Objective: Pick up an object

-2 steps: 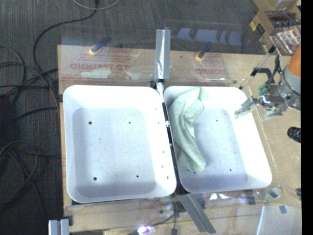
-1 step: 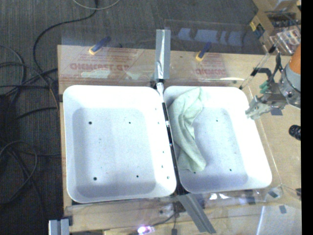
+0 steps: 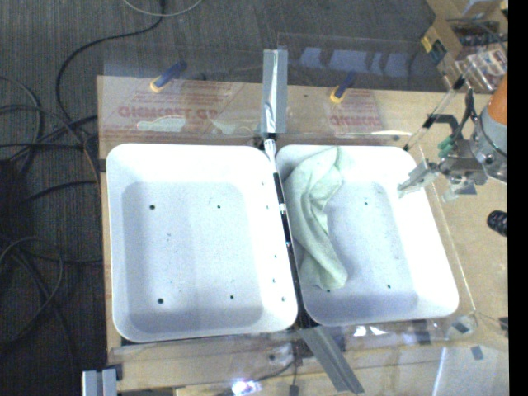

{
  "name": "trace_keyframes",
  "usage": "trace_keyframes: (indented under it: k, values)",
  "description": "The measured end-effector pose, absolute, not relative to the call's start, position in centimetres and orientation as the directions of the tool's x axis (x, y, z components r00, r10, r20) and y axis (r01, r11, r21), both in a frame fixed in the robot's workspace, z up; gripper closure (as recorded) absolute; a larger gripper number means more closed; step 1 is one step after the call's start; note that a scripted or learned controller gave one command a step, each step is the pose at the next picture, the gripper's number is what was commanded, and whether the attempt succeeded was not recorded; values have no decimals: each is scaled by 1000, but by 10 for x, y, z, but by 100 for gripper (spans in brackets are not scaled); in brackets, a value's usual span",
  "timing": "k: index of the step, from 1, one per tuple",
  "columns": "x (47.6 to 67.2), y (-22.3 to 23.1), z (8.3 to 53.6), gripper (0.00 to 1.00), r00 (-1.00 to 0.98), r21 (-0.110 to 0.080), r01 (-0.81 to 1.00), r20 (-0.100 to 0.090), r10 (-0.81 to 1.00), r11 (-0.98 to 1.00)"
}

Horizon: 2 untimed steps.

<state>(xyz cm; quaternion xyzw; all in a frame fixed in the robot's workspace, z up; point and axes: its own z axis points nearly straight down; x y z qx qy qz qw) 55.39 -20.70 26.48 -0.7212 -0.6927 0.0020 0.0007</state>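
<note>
- The gripper (image 3: 435,181) is a small metal assembly, grey and silvery, with pale thin fingers (image 3: 412,181).
- Just above it, thin black cables loop past a small green part.
- Behind the gripper, to its right, sits the rounded grey wrist.
- Further up and to the right of it, an orange band (image 3: 497,101) rings the arm.

The two bins, left bin (image 3: 198,246) and right bin (image 3: 396,254), look like smooth white plastic with a dull sheen. A soft, crumpled pale green cloth (image 3: 320,221) lies matt in the right one. The bench (image 3: 124,110) looks like bare wood. A shiny metal strip (image 3: 274,89) stands at the far side.
</note>
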Motion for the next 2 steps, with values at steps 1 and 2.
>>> trace_keyframes:
  k: [1, 2]
  values:
    - [578, -215, 258, 0, 98, -2, 995, -1, 995, -98]
    - [616, -213, 230, 0, 46, -3, 999, -3, 999, -46]
